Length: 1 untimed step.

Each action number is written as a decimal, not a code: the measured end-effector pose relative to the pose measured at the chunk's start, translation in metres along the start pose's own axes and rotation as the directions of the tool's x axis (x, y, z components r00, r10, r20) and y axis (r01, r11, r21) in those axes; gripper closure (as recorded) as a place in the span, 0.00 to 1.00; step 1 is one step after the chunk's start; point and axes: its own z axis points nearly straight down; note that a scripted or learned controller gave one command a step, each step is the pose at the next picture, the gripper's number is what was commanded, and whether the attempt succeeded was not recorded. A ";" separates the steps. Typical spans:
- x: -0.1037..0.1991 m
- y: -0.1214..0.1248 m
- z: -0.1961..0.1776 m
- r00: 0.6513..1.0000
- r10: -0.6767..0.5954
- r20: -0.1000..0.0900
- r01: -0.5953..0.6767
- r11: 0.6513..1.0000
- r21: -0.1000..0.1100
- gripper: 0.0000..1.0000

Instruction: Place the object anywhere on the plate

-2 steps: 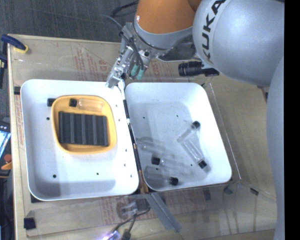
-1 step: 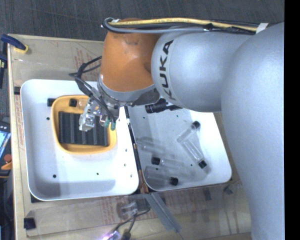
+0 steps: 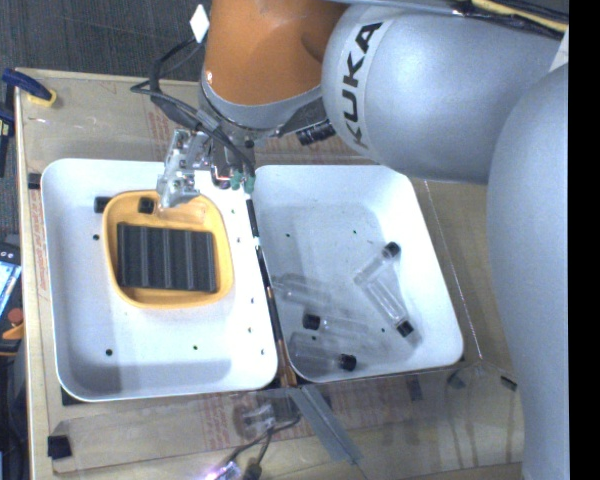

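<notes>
A yellow plate with a dark ribbed middle lies in the left bin, toward its back. My gripper hangs over the plate's back right corner, close to its rim. It is metallic and seen from above, and nothing clearly shows in its grip. Several clear plastic tubes with black caps lie in the right bin, mostly in its front half.
The grey arm with its orange band covers the back of the bench and the right side. The wall between the two bins runs just right of the plate. Blue clamps sit at the bench's back left corner.
</notes>
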 end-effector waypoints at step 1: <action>0.000 0.000 0.000 1.000 0.001 0.000 -0.001 1.000 0.000 0.00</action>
